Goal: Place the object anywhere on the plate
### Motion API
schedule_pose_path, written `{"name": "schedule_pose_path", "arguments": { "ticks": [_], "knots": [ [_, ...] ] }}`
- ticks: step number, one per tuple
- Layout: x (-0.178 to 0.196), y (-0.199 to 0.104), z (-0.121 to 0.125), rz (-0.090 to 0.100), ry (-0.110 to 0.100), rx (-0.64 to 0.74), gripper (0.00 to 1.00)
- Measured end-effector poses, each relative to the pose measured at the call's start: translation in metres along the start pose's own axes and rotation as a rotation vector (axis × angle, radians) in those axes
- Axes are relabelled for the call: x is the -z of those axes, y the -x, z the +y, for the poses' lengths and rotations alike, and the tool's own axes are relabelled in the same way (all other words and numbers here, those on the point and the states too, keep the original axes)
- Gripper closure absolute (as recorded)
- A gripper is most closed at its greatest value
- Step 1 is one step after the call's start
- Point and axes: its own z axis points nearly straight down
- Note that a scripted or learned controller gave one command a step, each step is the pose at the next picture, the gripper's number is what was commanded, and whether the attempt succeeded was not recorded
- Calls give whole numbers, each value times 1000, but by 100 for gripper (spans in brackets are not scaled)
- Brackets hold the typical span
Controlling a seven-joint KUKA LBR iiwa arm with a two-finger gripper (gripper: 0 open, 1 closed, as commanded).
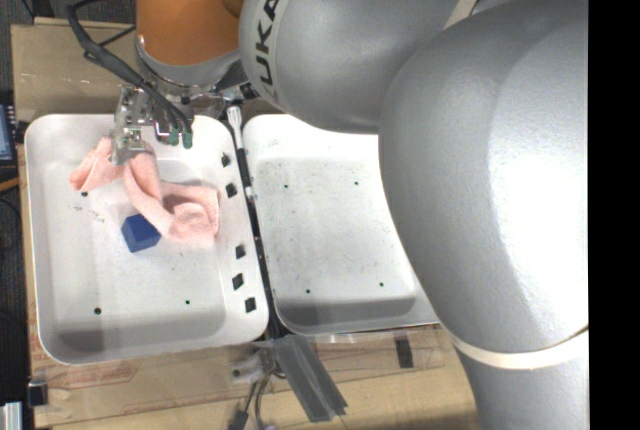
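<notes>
While the grey arm reaches across from the right, its gripper is seen low over the far part of the left bin. A pink cloth is draped from directly beneath the pincer toward the bin's middle; whether it is pinched cannot be told. A small blue block is found touching the cloth's near edge. The right bin is partly covered by the arm.

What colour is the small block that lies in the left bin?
Blue. The small block shows best in the camera view, touching the pink cloth.
</notes>
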Motion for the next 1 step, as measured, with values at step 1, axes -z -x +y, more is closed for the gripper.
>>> {"name": "schedule_pose_path", "arguments": {
  "ticks": [1],
  "knots": [
    [0,0,0,-1,0,0,0]
  ]
}}
